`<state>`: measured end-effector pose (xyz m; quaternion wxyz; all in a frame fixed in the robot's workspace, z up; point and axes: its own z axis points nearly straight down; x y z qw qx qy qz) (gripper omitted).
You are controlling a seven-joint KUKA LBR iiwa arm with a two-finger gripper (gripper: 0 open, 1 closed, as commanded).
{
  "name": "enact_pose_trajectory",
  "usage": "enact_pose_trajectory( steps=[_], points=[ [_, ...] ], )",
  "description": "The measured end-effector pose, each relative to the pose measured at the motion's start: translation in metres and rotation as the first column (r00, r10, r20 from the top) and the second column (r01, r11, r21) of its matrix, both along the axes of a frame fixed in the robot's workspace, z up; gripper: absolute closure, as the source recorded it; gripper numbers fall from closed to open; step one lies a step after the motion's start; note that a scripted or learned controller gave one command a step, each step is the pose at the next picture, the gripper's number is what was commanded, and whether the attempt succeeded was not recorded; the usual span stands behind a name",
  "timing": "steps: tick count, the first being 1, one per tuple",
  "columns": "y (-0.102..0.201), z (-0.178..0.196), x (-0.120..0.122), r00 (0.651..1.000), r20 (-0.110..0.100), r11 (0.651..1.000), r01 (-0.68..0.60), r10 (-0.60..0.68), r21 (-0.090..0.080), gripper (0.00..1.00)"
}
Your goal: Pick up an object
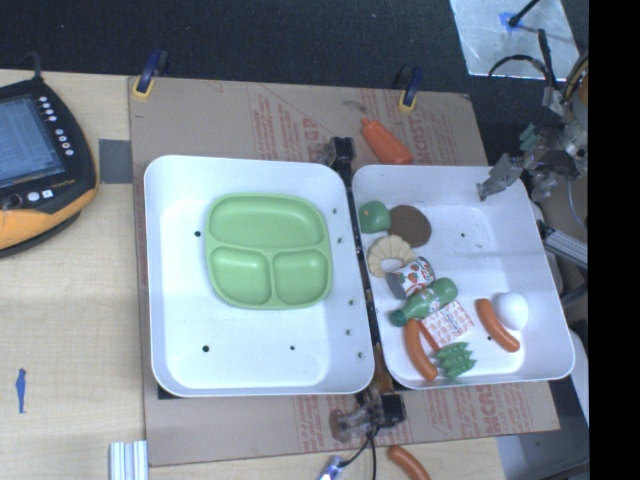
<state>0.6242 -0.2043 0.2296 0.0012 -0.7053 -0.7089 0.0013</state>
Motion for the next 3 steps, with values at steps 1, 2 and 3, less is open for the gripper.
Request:
enact_pose_trajectory(
  steps=[1,2,3],
  points=[
    [0.068,-0.109,-0.067,1.000,0.001,1.000,0.001,-0.001,0.000,0.00],
    [0.079,-0.138,-0.004,1.000,0.001,1.000,0.001,-0.001,0.000,0.00],
    [0.066,-0.137,0.031,1.000,0.002,1.000,0.001,-0.001,0.000,0.00]
  ],
)
